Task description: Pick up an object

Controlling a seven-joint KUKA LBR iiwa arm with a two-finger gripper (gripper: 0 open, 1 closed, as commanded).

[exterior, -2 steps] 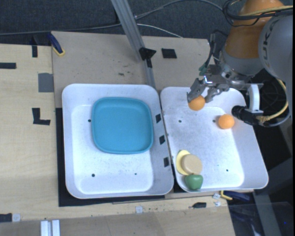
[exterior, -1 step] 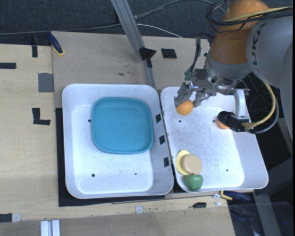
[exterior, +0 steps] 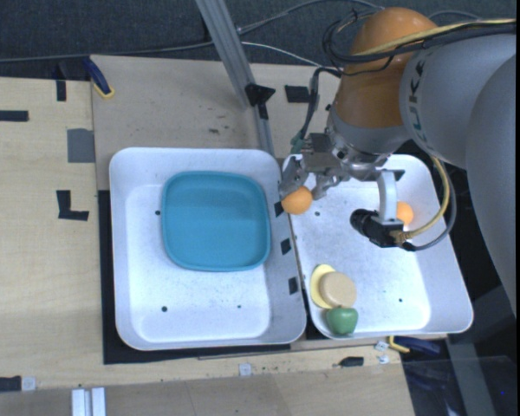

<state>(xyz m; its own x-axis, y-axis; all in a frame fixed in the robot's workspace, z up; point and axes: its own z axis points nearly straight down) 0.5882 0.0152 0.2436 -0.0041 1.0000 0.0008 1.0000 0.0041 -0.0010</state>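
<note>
Gripper (exterior: 300, 189) sits over the left rim of the right bin (exterior: 433, 306), clenched on a small orange ball (exterior: 296, 201) held between its fingers. Left bin (exterior: 130, 232) holds a blue plate (exterior: 215, 220). Near the right bin's front edge: a tan and yellow disc (exterior: 332, 289) touching a green ball (exterior: 341, 320). No readable writing on any item.

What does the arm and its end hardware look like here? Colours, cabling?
Grey rounded arm with a glossy orange band above the wrist. Black cables loop over the band; a yellow-and-black cable curves down its side. The gripper is bare metal with dark fittings.
</note>
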